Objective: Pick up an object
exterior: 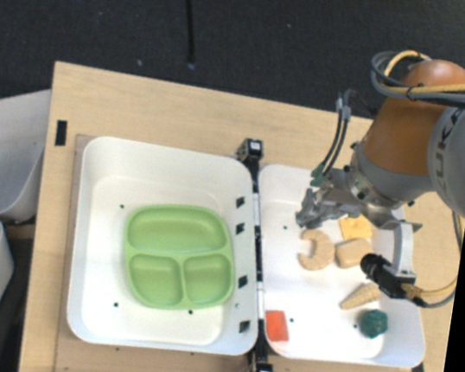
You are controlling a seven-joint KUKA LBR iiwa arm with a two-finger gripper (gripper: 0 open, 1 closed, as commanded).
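The gripper (314, 213) hovers at eleven o'clock of the tan crescent piece (318, 252) — finger state I cannot tell; best descend squarely, centred over it.

The arm reaches in from the right of the camera view, its orange band (406, 138) sitting above and to the right of the end effector (313, 217). The grey wrist section lies further right of the band, at the frame's edge. The wrist points steeply down, so the band hides much of the end effector's body from above. Dark cables run up the left side of the wrist. The end effector's dark metal tip hangs low, pointing down and left.
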